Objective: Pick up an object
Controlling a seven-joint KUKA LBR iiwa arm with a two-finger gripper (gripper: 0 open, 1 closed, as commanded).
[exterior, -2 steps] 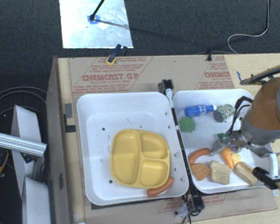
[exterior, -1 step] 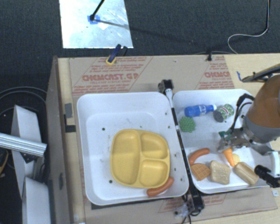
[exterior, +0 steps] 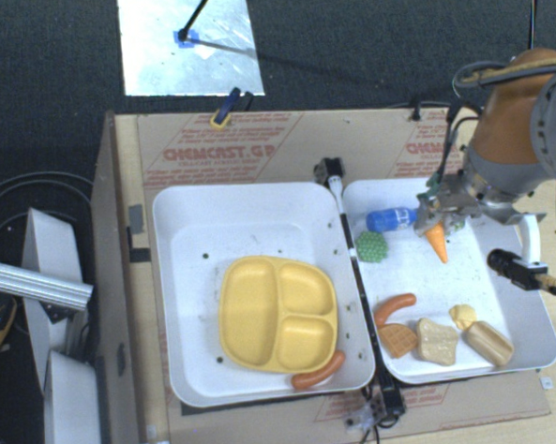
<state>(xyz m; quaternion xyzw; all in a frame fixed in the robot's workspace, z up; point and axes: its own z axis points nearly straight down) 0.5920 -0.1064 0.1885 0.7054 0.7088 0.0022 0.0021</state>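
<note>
My gripper [exterior: 439, 212] hangs over the back of the right bin [exterior: 526, 356]. An orange toy carrot [exterior: 437, 242] sits directly under it, wide end up against the gripper and tip pointing toward the front. Whether the carrot is held or just touched is unclear from this angle. A blue bottle [exterior: 389, 220] lies just left of the gripper, with a green bumpy ball [exterior: 372, 247] in front of it. Near the bin's front lie an orange sausage [exterior: 394, 306], a brown cracker [exterior: 396, 339], a tan bread piece [exterior: 437, 341], a small yellow item [exterior: 462, 315] and a bread roll [exterior: 489, 342].
The left bin [exterior: 182, 269] holds a yellow divided plate [exterior: 276, 312] and another sausage [exterior: 317, 372] at its front edge. A black fitting with a cable [exterior: 512, 268] juts over the right bin's right side. The divider between the bins [exterior: 353, 268] runs front to back.
</note>
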